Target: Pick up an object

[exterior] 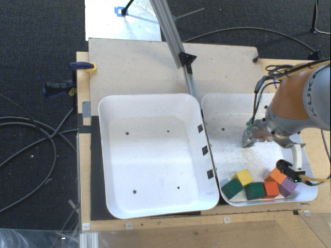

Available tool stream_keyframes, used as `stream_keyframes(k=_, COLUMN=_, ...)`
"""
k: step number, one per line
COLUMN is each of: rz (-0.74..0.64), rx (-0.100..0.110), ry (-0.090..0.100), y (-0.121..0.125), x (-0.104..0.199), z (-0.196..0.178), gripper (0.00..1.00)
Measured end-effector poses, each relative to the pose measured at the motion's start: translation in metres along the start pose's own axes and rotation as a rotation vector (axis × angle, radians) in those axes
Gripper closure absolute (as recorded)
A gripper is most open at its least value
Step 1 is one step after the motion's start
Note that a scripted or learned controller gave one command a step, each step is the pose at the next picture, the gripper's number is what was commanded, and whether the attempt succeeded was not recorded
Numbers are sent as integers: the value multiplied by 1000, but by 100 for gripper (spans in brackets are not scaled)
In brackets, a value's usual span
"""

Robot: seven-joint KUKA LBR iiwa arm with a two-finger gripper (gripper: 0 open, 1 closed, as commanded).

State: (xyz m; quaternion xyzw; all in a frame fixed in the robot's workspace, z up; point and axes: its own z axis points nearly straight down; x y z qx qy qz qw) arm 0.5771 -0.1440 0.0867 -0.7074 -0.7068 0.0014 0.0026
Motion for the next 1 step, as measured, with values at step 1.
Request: stream_keyframes(k=1, rz=-2, rx=-8, ry=-2, y=3, x=0, z=-4, gripper=0)
